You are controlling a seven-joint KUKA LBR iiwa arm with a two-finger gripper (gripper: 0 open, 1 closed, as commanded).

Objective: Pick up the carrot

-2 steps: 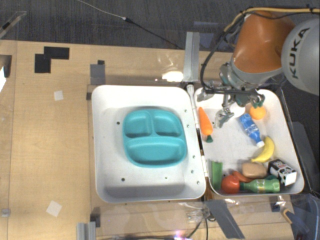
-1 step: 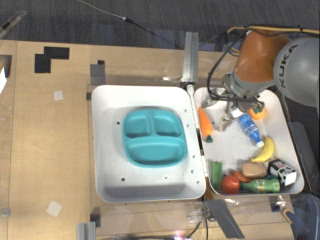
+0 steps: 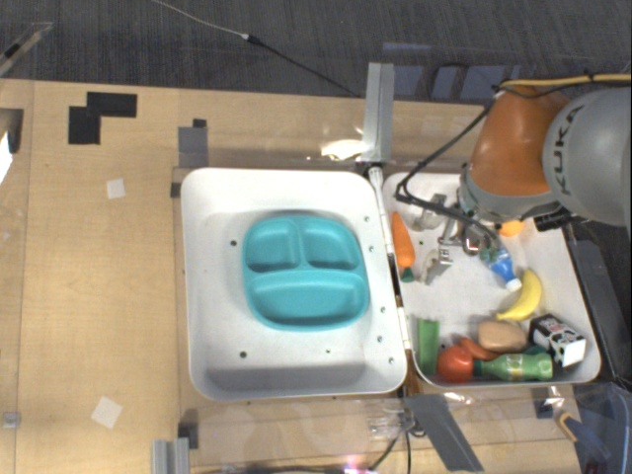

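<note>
The carrot [image 3: 401,243] is orange with a green stub at its near end. It lies lengthwise against the left wall of the right bin [image 3: 583,294]. My gripper [image 3: 437,263] hangs low over the bin floor just right of the carrot, a small gap away, below the grey arm and its orange band [image 3: 509,146]. Its two small fingers stand slightly apart with nothing between them.
The left bin [image 3: 212,284] holds a teal divided plate [image 3: 301,270]. In the right bin lie a banana [image 3: 523,296], a blue-white bottle [image 3: 501,265], a brown lump [image 3: 502,336], a red tomato [image 3: 455,363], a green cucumber [image 3: 428,342], a green bottle [image 3: 515,366] and a black-white box [image 3: 560,340].
</note>
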